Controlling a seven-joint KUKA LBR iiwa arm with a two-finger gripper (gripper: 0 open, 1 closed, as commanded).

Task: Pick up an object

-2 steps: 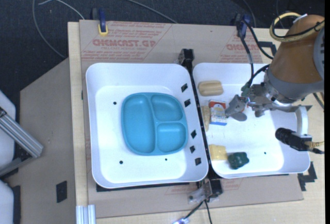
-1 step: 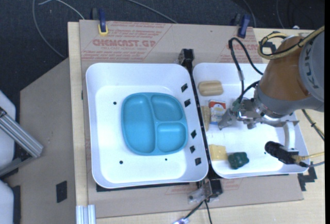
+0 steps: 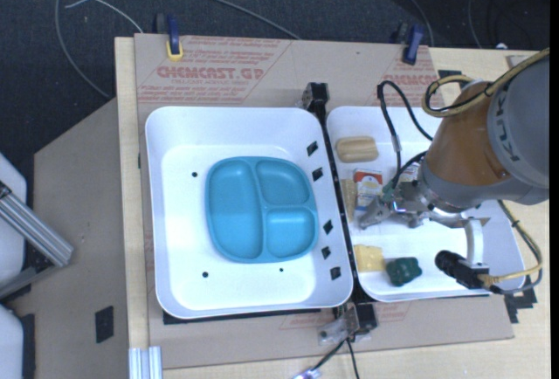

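Red "CHEMCAST GP" print on protective board (image 3: 210, 72)

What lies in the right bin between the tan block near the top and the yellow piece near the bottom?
In the camera view, a small red-and-white packet lies between the tan block and the yellow piece.

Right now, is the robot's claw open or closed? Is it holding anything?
Gripper: cannot tell if it is open or closed. It is low in the right bin, beside a small printed packet; no hold can be seen.
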